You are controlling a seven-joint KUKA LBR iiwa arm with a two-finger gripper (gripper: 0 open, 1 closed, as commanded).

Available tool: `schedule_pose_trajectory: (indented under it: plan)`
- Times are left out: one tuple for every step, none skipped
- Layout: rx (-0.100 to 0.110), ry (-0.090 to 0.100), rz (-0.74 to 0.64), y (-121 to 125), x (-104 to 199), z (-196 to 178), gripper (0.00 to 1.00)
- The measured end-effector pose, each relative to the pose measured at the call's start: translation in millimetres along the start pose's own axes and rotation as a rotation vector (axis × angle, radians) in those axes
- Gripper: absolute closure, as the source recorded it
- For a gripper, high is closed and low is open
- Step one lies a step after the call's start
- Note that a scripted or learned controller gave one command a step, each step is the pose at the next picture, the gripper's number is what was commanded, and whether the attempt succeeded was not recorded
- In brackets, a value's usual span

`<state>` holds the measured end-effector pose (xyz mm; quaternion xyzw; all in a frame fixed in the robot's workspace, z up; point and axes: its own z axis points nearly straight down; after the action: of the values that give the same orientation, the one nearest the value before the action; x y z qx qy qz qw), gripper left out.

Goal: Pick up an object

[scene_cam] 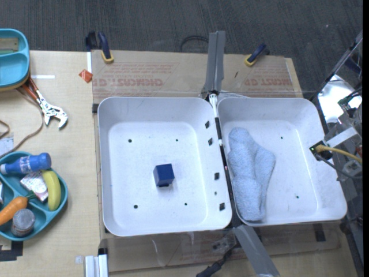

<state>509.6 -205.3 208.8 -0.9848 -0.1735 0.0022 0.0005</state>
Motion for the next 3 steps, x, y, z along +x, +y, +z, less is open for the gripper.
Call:
schedule_pose_trajectory:
  plan:
    - [0.0,0.0,0.145,20,4,-26,0.0]
    - [-0.001,0.0,0.144,31,37,-89,0.0]
    - [-0.001,0.001,0.145,-91,68,-40,0.0]
